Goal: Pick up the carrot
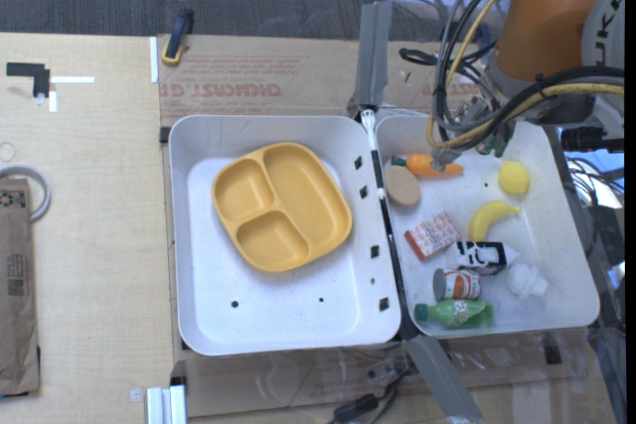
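Orange carrot (434, 167) lies unlifted in our right bin (568, 308); gripper (444, 150) hovers over it, grip state unclear.

Round tan piece (402, 185) crowds the carrot (434, 166); its right side lies open.

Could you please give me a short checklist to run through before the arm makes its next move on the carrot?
1. Carrot located: ok, it lies at the upper left of the right bin.
2. Gripper lined up with it: ok, right over the carrot's middle.
3. Carrot between the fingers: cannot tell, cables and wrist hide them.
4. Room around the carrot: not ok, a tan round piece sits close to its lower left.
5. Lemon and banana out of the way: ok, both lie apart from the carrot.
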Motion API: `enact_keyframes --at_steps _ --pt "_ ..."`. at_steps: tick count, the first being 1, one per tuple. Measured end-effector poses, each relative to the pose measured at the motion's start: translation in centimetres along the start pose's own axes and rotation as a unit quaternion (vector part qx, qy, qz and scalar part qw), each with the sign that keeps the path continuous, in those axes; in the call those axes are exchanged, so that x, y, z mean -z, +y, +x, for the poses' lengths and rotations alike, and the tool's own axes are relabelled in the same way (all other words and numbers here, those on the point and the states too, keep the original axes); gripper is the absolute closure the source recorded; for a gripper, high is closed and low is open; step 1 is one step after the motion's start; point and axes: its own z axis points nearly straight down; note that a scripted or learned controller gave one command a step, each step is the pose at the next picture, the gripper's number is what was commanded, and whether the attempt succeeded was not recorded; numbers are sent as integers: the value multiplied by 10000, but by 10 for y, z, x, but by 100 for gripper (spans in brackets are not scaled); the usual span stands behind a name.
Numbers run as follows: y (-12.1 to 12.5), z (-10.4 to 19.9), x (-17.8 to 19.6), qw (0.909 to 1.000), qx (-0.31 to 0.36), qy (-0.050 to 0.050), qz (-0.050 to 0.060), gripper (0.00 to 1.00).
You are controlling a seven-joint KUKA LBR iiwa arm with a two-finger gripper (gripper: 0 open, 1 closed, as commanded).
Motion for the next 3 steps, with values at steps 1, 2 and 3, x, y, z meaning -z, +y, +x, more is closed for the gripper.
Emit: enact_keyframes --at_steps 1,2,3 --pt "-29 -41 103 9967 -814 5 6 100" --pt "-29 -41 103 9967 -812 7 7 0" --pt "1 -20 7 9935 -1136 19 10 0"
